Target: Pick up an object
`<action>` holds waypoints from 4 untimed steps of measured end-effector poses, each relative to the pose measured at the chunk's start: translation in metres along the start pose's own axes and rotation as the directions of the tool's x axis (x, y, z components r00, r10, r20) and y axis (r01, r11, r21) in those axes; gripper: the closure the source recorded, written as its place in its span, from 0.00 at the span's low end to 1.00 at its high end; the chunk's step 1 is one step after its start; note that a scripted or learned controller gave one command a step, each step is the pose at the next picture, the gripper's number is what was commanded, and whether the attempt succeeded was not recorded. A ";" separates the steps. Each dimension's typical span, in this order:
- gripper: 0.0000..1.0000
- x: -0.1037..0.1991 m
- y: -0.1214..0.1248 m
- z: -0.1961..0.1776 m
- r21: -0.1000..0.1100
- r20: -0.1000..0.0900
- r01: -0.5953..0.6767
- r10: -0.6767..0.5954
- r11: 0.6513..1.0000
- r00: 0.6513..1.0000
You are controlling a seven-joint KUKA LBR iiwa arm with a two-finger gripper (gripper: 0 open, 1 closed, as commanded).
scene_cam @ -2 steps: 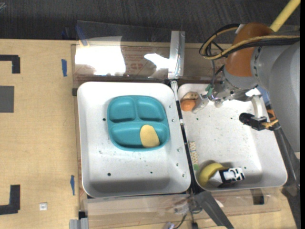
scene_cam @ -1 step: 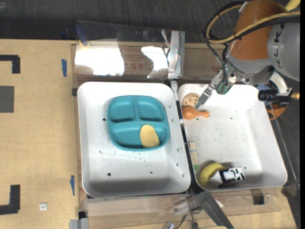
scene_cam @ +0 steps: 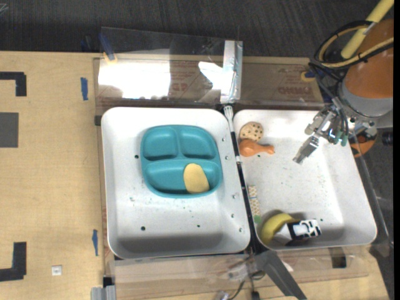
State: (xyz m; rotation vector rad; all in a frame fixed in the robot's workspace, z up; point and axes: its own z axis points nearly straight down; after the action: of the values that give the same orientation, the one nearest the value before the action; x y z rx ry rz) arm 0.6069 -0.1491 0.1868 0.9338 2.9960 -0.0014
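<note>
Two shallow white bins sit side by side on the desk (scene_cam: 50, 167); the left bin (scene_cam: 125, 217) holds a teal divided plate (scene_cam: 181, 158), and a yellow, potato-like lump (scene_cam: 196, 178) lies in the plate's front compartment; the right bin (scene_cam: 337, 199) carries a round speckled cookie (scene_cam: 251, 130) near its back left corner, with an orange toy shaped like a drumstick (scene_cam: 255, 147) just in front of it, touching or nearly so; a yellow banana (scene_cam: 275, 225) lies at the right bin's front edge, and a small black-and-white object (scene_cam: 304, 229), too small to name, rests against its right end; the tool (scene_cam: 312, 144) hangs over the back right part of the right bin, well apart from all these things, its fingers (scene_cam: 304, 150) pointing down and left with nothing between them; whether they are parted or closed I cannot tell.
</note>
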 end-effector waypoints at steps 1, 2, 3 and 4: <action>0.00 -0.031 0.047 -0.109 -0.007 0.007 -0.153 0.153 0.988 0.988; 0.00 0.044 0.074 0.007 0.005 -0.010 -0.248 0.248 0.969 0.969; 0.00 0.091 0.055 0.001 -0.001 -0.003 -0.117 0.117 0.993 0.993; 0.00 0.091 0.055 0.001 -0.001 -0.003 -0.117 0.117 0.993 0.993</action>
State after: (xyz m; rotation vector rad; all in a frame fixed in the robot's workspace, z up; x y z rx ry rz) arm 0.5636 -0.0521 0.1851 1.1087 2.9382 0.0021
